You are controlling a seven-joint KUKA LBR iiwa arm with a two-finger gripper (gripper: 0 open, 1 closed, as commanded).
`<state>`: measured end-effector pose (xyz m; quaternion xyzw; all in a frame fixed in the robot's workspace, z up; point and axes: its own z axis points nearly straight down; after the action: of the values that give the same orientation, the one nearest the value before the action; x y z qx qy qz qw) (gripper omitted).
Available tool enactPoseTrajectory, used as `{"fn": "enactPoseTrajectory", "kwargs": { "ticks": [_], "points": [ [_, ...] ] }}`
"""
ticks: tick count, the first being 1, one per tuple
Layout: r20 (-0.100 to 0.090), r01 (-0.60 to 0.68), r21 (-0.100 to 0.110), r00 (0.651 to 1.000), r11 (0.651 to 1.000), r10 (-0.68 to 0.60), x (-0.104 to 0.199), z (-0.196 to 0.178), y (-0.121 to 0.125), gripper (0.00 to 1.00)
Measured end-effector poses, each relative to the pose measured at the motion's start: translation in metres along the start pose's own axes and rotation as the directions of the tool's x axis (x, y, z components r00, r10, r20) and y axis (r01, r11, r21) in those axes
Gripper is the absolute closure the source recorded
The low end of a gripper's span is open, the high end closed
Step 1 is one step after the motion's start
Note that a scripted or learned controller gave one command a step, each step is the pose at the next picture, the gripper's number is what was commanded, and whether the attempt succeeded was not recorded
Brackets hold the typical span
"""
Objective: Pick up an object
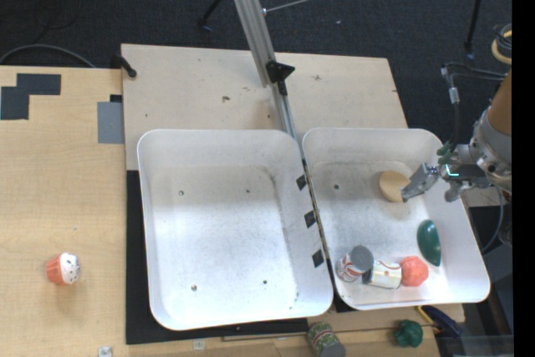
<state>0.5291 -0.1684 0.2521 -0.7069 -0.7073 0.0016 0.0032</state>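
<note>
In the right bin [368, 148], a tan rounded object [390, 185] lies near the middle. A dark green object [429, 240] rests by the right wall. Along the front wall sit a red ball [414, 271], a white and red can [384, 274] on its side and a grey-capped piece [360, 257]. My gripper [435, 186] hangs over the bin's right side, open, with nothing between its fingers. Its left finger [415, 187] is just right of the tan object; I cannot tell whether they touch.
The left bin [167, 155] adjoins the right one along a ridge with black clips. A slanted metal rail [255, 21] rises behind the bins. A small red and white object [63, 269] lies on the wooden table at left. Two green things [408, 333] sit below the right bin.
</note>
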Motion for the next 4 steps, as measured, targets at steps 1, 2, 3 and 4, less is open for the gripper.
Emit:
{"fn": "enactPoseTrajectory", "kwargs": {
  "ticks": [1,2,3,4],
  "points": [
    [0.001,-0.001,-0.004,1.0,1.0,0.001,-0.001,-0.002,0.001,0.0],
    [0.0,-0.001,0.0,1.0,1.0,0.001,0.003,0.043,-0.005,0.0],
    [-0.001,-0.001,0.002,1.0,1.0,0.001,0.011,0.106,-0.007,0.0],
    [0.0,-0.002,-0.001,1.0,1.0,0.002,0.012,0.159,-0.008,0.0]
  ]
}}
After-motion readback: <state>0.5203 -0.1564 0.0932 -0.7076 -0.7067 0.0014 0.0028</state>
